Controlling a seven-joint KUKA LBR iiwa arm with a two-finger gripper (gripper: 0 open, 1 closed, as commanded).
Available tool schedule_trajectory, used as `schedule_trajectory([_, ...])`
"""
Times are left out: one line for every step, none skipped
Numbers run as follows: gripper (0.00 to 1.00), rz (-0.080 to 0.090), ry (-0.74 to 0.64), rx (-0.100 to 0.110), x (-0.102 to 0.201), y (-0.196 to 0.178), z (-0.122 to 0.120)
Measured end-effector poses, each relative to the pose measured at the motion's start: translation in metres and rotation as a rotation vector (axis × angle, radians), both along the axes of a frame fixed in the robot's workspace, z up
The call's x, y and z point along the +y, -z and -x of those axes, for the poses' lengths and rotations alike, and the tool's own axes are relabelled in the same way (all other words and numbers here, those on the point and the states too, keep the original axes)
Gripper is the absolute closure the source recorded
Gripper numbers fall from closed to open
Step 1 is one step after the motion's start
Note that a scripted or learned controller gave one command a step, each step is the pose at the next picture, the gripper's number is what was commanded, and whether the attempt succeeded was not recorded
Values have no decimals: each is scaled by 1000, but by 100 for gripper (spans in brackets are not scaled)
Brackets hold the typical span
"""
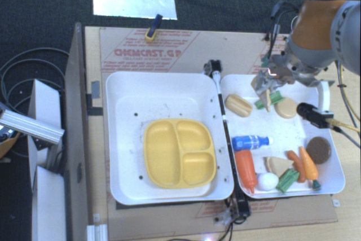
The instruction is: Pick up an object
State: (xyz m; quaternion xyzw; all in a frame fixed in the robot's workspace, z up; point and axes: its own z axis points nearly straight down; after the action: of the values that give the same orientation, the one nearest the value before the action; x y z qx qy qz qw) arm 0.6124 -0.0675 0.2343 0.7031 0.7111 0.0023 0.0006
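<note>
Dark carpet surrounds the bench (169, 48), with two white bins up top. Left bin (124, 99) has a yellow divided plate (179, 152). Right bin (333, 175) is full of toy food, and the gripper (265, 90) hangs over its far end, just above a small green piece (271, 100) between two bread rolls (238, 105). Can't tell if the jaws are spread or pinching.

The shallow moulded plastic bins (169, 84) were white, the sectioned plastic tray (179, 152) pale yellow. A small plastic bottle (251, 142) was blue with a white cap, beside an orange toy carrot (245, 169), a white egg (268, 181) and a round brown disc (318, 149); the arm's band (321, 14) was orange
</note>
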Motion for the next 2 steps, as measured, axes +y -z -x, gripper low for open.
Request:
schedule_trajectory([100,1,3,4,23,-18,21])
schedule_trajectory([100,1,2,6,71,-19,38])
